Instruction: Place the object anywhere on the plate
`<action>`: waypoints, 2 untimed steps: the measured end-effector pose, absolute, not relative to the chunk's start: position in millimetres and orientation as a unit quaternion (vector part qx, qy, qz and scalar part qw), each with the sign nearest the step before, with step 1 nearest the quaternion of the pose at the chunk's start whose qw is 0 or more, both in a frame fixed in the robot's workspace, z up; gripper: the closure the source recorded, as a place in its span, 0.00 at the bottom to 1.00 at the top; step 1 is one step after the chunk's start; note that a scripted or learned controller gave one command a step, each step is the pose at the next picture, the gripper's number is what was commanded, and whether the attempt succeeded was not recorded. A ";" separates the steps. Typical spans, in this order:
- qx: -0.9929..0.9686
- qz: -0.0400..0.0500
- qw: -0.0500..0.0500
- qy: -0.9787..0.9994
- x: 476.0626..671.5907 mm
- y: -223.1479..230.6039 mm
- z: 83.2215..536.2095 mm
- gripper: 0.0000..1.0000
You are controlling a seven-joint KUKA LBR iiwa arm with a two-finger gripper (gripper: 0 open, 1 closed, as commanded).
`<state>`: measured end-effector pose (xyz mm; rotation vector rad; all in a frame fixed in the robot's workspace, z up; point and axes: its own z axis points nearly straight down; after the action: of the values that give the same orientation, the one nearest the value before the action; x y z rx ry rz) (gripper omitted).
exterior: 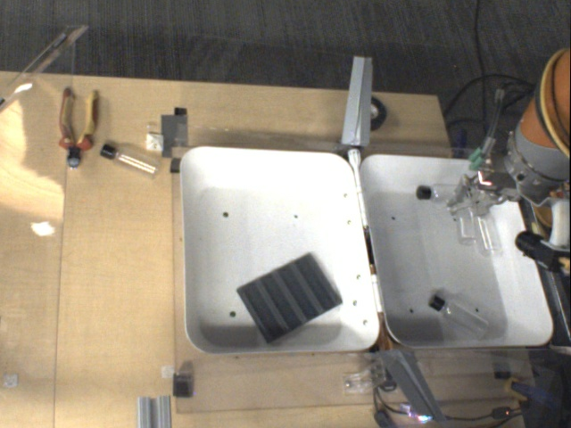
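A wooden bench [107, 266] with dark carpet beyond holds two white bins. Nearest, one dark ridged plate [289, 298] lies tilted in the left bin [268, 185]. One clear object with a black cap [459, 310] lies near the right bin's [401, 239] front. Farther back, the gripper [475, 228] hangs over that bin; its grip cannot be judged. Pliers [77, 123] lie far left.

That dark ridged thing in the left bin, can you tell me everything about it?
The dark ridged thing is a flat, charcoal-grey rectangle with parallel grooves across its top, maybe rubber or plastic. It lies flat and turned at a slant on the floor of the left bin, toward the near edge, casting a shadow. Nothing but the bin touches it.
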<state>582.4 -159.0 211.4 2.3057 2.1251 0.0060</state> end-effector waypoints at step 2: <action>0.691 0.002 0.001 0.723 669.5 -23.6 209.6 1.00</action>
<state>669.5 -23.6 209.6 2.1688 2.2688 0.0048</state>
